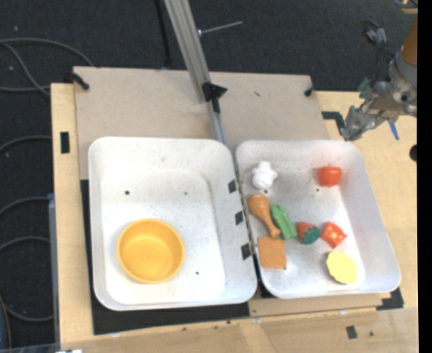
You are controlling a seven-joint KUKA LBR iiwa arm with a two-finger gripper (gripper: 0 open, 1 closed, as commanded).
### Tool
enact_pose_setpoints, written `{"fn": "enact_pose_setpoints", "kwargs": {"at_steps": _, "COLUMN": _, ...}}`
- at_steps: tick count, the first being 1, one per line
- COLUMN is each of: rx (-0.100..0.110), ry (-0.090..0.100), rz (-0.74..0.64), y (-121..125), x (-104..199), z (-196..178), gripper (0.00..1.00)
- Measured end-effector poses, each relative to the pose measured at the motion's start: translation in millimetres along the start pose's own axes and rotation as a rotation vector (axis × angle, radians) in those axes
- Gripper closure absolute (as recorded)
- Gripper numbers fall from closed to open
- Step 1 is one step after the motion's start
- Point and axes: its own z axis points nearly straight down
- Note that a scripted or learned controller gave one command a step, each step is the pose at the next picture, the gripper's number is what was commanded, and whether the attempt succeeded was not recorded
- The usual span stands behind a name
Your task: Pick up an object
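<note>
my gripper (354,123) hangs above the bin's corner, state unclear. tomato (329,175) prob light, smooth; take it across the middle.

A robotics lab: a plywood table (164,94) with two white bins (164,153) stands on dark carpet (68,20), loose cables (9,50) trail at left, and an aluminium rail (186,35) rises at the far side.

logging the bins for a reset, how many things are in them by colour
Yellow: 2, the bowl in the left bin, the round disc in the right bin
Red: 2, tomato, small red piece
White: 1
Tan: 1, drumstick
Green: 1
Orange: 1, block
Red and teal: 1
Total: 9
</note>
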Motion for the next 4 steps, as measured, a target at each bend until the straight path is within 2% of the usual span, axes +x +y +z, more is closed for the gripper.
{"fn": "enact_pose_setpoints", "kwargs": {"at_steps": 1, "rx": 0.007, "ry": 0.001, "rz": 0.001, "y": -7, "x": 43, "z": 14, "gripper": 1.00}}
{"fn": "enact_pose_setpoints", "kwargs": {"at_steps": 3, "rx": 0.006, "ry": 0.003, "rz": -0.002, "y": -10, "x": 152, "z": 12, "gripper": 1.00}}
{"fn": "enact_pose_setpoints", "kwargs": {"at_steps": 4, "rx": 0.007, "ry": 0.004, "rz": -0.001, "y": -26, "x": 208, "z": 13, "gripper": 1.00}}
